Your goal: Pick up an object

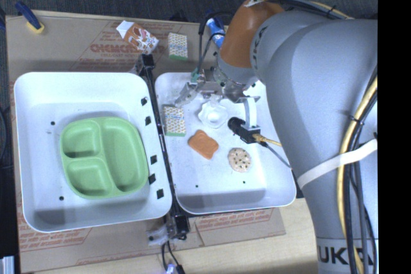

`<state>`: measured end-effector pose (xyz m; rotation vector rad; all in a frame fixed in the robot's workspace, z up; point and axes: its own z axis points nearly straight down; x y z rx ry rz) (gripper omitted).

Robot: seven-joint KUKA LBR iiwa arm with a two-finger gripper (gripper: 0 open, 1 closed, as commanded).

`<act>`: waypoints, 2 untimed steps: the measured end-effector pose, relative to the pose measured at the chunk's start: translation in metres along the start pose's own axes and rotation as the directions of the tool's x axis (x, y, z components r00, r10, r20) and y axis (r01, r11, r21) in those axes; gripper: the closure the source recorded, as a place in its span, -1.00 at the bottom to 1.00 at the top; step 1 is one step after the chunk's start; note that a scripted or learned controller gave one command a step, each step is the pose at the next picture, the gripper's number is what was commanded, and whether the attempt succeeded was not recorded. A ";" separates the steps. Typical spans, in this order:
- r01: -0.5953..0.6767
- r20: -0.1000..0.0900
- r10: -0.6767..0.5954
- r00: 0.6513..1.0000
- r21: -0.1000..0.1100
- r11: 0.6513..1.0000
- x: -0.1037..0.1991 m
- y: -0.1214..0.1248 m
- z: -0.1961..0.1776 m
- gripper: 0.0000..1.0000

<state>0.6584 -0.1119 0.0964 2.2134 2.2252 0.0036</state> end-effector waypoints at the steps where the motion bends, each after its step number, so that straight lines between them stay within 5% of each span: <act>1: 0.006 -0.002 -0.006 1.000 -0.001 1.000 0.001 0.001 -0.011 1.00; 2: 0.001 -0.002 -0.001 1.000 0.005 1.000 0.054 -0.069 -0.097 1.00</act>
